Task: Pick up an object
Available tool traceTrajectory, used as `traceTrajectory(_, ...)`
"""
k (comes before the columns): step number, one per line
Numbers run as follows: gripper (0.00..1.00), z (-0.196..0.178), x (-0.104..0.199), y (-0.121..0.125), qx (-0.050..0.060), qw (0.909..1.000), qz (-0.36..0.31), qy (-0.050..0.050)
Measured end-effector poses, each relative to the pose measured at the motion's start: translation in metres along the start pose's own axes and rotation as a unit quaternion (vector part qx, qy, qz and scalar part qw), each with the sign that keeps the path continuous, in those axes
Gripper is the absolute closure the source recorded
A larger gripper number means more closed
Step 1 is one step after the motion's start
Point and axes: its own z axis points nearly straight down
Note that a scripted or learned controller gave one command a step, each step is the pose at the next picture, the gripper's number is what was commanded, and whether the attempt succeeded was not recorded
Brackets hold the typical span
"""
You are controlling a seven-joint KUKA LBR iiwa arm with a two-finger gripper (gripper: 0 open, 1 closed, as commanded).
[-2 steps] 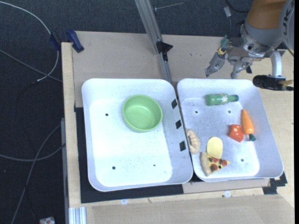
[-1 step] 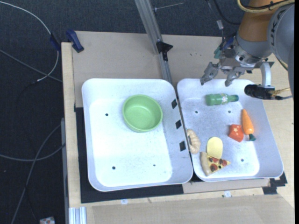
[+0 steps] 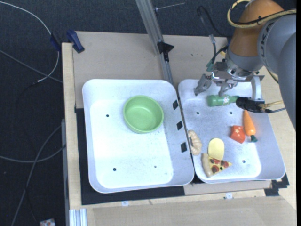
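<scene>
The tool [image 3: 215, 83] hangs at the upper edge of the right bin [image 3: 268, 166], in the upper right of the frame, with the grey arm and its orange band rising above it. Its fingers are spread apart and nothing sits between them. Just below and to the right of the fingertips lies a green bottle [image 3: 219, 100] on its side, close to the bin's top rim.

Further down the right bin, an orange carrot [image 3: 249, 122] lies near the right wall with a red pepper [image 3: 238, 133] just beside it. A yellow piece [image 3: 216, 148] and a pizza slice [image 3: 214, 165] sit near the lower rim, and a pale pastry [image 3: 194, 141] rests against the left wall. The middle of this bin is bare.

The left bin [image 3: 103, 173] holds a green bowl [image 3: 143, 113] in its upper half, with open floor around it. The worktop [image 3: 113, 55] frames both bins.
</scene>
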Motion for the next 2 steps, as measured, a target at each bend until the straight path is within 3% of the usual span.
traceTrajectory(1,0.00,0.045,-0.009,0.004,-0.018,0.9998,0.001,-0.006)
traceTrajectory(2,1.00,0.024,-0.009,0.008,-0.025,0.9997,0.001,-0.006)
